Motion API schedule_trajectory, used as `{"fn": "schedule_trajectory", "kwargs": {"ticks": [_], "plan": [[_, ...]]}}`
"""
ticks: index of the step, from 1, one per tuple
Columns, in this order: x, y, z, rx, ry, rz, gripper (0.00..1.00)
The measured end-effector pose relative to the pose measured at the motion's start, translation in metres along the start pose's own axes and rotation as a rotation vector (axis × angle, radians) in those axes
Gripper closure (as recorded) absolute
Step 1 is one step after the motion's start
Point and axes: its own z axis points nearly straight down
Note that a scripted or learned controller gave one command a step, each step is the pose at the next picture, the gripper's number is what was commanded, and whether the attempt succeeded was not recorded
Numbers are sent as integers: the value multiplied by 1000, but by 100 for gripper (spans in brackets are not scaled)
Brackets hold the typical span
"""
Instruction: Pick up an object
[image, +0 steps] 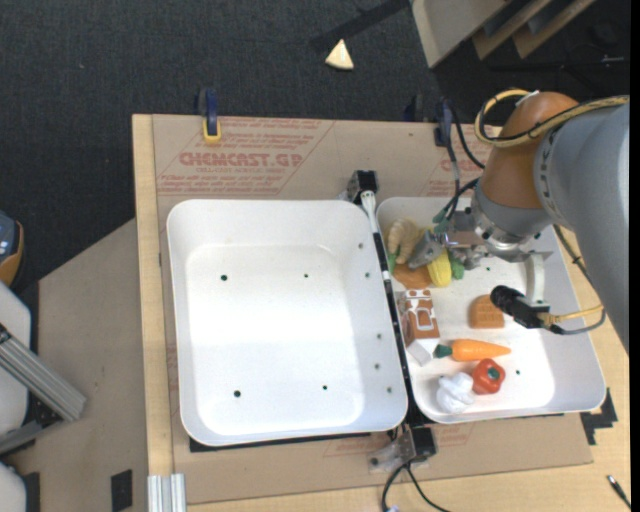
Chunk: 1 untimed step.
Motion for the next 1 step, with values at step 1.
{"fn": "schedule_trajectory", "kwargs": {"ticks": [1], "plan": [[-2, -2, -11, 3, 0, 4, 100]]}}
